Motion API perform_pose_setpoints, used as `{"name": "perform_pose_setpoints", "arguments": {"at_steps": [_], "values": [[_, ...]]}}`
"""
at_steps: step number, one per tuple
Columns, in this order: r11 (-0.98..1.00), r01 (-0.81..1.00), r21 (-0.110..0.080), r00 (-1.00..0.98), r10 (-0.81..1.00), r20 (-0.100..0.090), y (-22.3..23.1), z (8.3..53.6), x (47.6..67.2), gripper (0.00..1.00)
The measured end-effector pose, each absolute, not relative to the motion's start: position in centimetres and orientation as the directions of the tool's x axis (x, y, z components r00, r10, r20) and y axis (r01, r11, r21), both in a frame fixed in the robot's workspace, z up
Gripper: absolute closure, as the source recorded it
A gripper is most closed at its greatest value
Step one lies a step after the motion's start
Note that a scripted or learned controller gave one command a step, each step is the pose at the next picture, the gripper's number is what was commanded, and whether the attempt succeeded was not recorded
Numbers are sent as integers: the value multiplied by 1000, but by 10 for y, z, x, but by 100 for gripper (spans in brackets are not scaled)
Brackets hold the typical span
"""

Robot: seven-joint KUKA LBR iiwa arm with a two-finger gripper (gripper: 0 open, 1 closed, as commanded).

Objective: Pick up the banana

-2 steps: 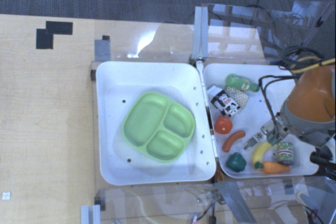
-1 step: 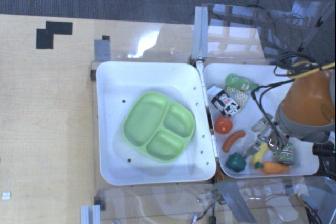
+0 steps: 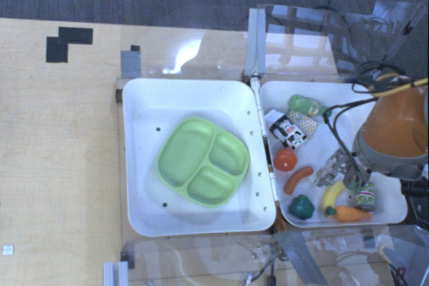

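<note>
Two shallow white bins sit side by side on the bench. The left bin [image 3: 137, 164] contains one light green divided plate [image 3: 203, 161], which lies flat near the bin's middle and has three compartments.

The right bin [image 3: 395, 211] contains the small items. The banana [image 3: 331, 197] lies in the near part of this bin, tilted, with its upper end pointing toward the gripper and its lower end toward the near wall. A carrot [image 3: 351, 213] lies just beside the banana on its right, close to the near wall. A dark green vegetable [image 3: 301, 207] lies to the left of the banana, also close to the near wall. A sausage [image 3: 298, 179] lies on a slant to the left of the banana, slightly farther from the near wall. A red tomato [image 3: 285, 159] sits just beyond the sausage, close to the left wall of the bin. A black and white carton [image 3: 288, 131] lies farther back, and a green bottle [image 3: 303, 104] lies near the far wall.

The arm enters from the right; its orange band is above the right part of the bin. The gripper [image 3: 340, 169] is positioned over the bin, just beyond the upper end of the banana. The opening of the gripper cannot be determined, and nothing is visibly held. A small can with a green label [image 3: 364, 197] stands just to the right of the banana, close below the wrist.
</note>
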State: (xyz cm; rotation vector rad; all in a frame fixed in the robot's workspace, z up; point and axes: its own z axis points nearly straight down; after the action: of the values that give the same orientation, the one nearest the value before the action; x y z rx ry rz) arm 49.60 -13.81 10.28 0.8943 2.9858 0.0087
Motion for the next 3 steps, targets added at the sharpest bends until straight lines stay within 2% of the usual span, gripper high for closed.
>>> {"name": "perform_pose_setpoints", "arguments": {"at_steps": [1,2,3], "values": [[749,663,4,-749,663,-7,-140,135,489,100],[748,663,4,-748,663,-7,-141,135,489,0],[876,482,3,-876,482,-14,-114,90,491,0]]}}
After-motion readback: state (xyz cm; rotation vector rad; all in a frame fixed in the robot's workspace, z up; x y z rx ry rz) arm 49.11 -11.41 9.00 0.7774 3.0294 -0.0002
